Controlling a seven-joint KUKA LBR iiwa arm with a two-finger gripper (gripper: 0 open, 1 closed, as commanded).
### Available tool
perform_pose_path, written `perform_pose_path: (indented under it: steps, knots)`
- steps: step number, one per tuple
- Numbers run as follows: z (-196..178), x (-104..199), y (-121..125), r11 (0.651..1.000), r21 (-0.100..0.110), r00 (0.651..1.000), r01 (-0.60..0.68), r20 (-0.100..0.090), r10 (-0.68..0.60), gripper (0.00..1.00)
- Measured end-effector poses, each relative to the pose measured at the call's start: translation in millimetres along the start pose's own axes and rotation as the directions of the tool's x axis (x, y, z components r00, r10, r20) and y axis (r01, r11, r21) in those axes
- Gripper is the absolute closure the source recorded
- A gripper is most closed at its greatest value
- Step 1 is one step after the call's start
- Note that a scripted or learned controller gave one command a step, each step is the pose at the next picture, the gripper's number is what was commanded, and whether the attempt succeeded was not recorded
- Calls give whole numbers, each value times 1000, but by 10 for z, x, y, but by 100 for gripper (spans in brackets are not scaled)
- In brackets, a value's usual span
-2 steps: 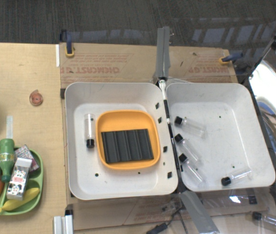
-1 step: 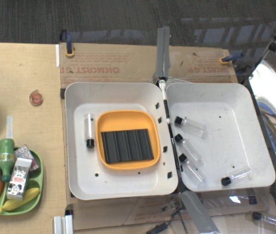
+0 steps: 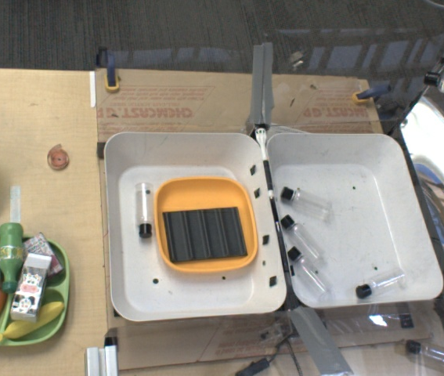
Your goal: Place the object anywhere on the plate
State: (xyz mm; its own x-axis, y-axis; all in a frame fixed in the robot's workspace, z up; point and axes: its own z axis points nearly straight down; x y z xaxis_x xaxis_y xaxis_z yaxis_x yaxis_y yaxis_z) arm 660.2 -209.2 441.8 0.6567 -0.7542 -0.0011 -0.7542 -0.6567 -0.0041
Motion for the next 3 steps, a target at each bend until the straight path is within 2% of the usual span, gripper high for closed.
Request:
perform_pose_path:
  steps: [1,2,3]
  knots:
    - [12,22,20,945,0,945,326,2,-326,100]
    - [11,79,68,895,1,895,446,2,-446,100]
    - [13,79,68,795,2,795,607,1,-607,100]
